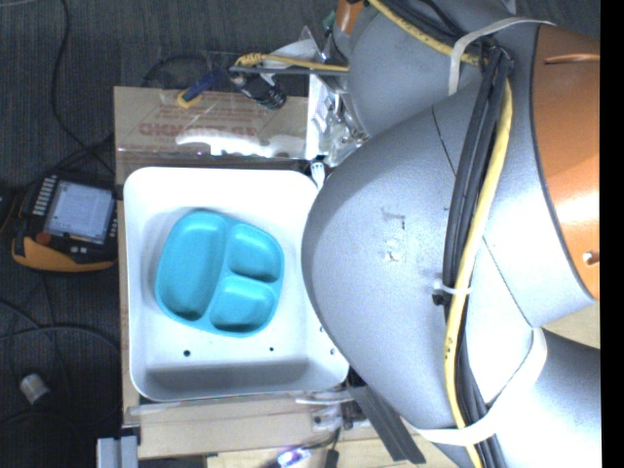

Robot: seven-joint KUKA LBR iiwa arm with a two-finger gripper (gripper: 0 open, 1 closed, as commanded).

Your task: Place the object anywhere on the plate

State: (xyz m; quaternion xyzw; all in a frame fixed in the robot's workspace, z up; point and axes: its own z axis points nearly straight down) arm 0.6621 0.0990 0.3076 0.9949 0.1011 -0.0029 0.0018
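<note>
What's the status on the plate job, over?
Arm bulks over the right side, blocking the view there. Blue plate sits in the white bin, nothing on it. Object not sighted.

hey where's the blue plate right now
The blue plate lies inside the white bin on the camera view's left, just left of the grey arm.

Large grey robot arm (419,261) with an orange band (575,154) is filling the right half of the camera view, yellow and black cables (468,232) running down its casing. Beside it a shallow white plastic bin (141,359) is sitting on the bench, holding a light blue three-compartment plastic plate (219,271). A black-and-orange handheld controller (63,224) is lying left of the bin, on dark carpet (58,66).
</note>
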